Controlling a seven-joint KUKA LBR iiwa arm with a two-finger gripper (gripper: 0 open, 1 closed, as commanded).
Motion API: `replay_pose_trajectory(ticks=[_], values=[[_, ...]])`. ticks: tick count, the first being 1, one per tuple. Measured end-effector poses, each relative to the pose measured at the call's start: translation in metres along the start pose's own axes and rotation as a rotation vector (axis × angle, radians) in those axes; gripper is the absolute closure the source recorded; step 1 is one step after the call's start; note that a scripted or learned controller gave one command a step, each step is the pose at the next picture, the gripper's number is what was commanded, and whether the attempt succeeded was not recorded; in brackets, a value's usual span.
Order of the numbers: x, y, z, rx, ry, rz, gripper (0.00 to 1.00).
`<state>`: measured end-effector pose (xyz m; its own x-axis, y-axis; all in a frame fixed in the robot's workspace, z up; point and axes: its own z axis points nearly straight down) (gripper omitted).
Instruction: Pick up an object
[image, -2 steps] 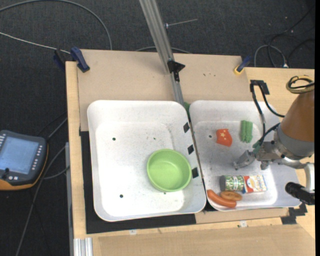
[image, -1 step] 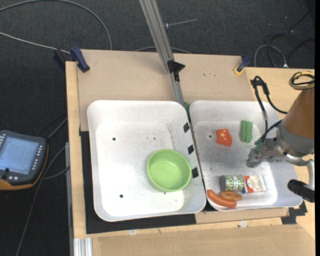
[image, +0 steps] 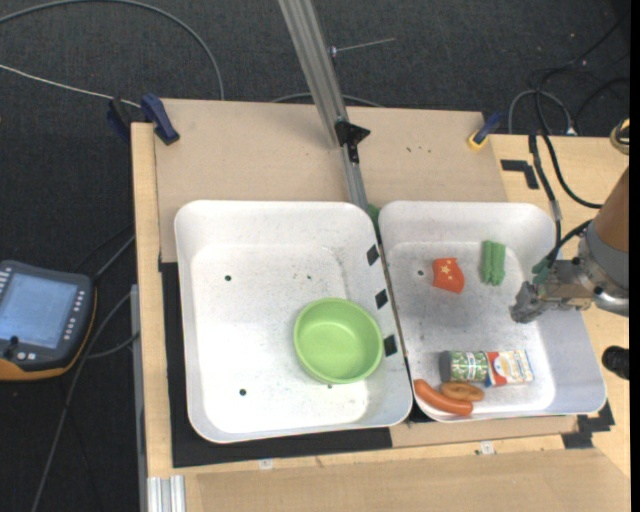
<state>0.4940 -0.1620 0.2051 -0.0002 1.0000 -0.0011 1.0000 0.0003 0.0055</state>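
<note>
**Gripper low at the right bin's right side, 4 items to its left**

I see 2 white bins side by side on the bench. The left bin (image: 215, 300) holds 1 thing, a green bowl (image: 338, 341), upright near the wall it shares with the right bin (image: 570, 385). A metal pole (image: 325, 85) slants in from the top and ends where the bins meet.

The arm (image: 612, 235) comes in from the right, and its gripper (image: 527, 305) sits over the right bin's right part. I cannot tell from here whether it is parted or closed, and I see nothing in it.

The small carton (image: 487, 368) lies on its side below and left of the gripper, near the front wall. An orange sausage-like piece (image: 445, 397) lies just in front of the carton, touching it. The green block (image: 493, 262) stands above and just left of the gripper, close by. The red piece (image: 448, 275) lies further left, well apart from the gripper.
</note>
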Motion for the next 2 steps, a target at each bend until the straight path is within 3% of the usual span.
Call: replay_pose_trajectory(ticks=[1, 2], values=[[0.0, 0.001, -0.031, 0.002, 0.0, 0.0, 1.0], [0.047, 0.015, -0.022, 0.006, 0.002, -0.004, 1.0]])
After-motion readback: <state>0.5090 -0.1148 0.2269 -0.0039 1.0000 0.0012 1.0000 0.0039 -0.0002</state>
